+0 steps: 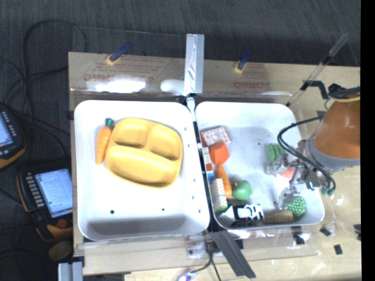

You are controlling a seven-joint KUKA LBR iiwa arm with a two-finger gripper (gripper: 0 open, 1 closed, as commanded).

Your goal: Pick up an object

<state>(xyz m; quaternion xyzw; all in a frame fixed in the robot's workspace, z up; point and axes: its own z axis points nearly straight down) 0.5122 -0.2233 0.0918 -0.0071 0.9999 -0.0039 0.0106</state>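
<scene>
Lying in the left bin (82,157), a yellow divided tray (143,151) takes up the middle, with a toy carrot (103,141) just beside its left edge, green top toward the far wall. Past the divider, the right bin (258,113) holds a cluster along its left side: a red-and-white patterned box (215,136) at the far end, an orange block (218,154) touching it on the near side, then a green ball (241,189) and a black-and-white piece (248,212) near the front wall. A brown stick (279,216) lies along the front edge. Further right, a green leafy toy (274,153) sits near the middle, and a green knobbly ball (297,205) rests in the near right corner. The gripper (291,180) hangs low between those two, over a small orange-red object (287,171); whether its fingers are apart or together I cannot tell, and nothing shows clamped between them. The arm's orange band (343,130) sits over the bin's right rim.
</scene>
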